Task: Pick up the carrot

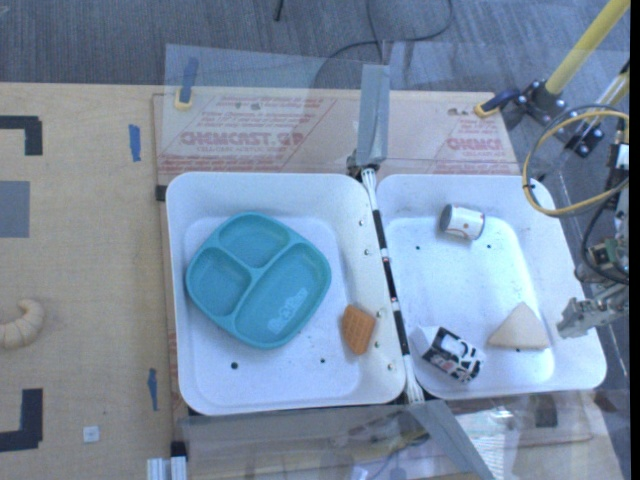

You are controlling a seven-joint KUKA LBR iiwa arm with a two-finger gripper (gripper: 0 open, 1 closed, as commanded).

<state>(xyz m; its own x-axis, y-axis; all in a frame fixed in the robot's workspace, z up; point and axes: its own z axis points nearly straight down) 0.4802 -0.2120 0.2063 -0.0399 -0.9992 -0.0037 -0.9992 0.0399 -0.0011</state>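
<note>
**Carrot (358, 329) lying across the divider from the claw (587, 316)**

The carrot is found in the left bin (178, 308), just beside the central divider (385, 268). The claw is seen at the outer rim of the right bin (450, 278), well apart from it. From the claw, the carrot lies straight across that bin, beyond the tan wedge (518, 329). Its long axis is judged to run roughly along the divider. Whether the claw is wide or narrow cannot be told.

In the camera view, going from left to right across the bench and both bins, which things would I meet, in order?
Pale curved croissant-like piece on the wooden bench → teal three-compartment plastic plate → orange ridged carrot piece → black and white toy car → tan wedge-shaped piece → gripper.
</note>
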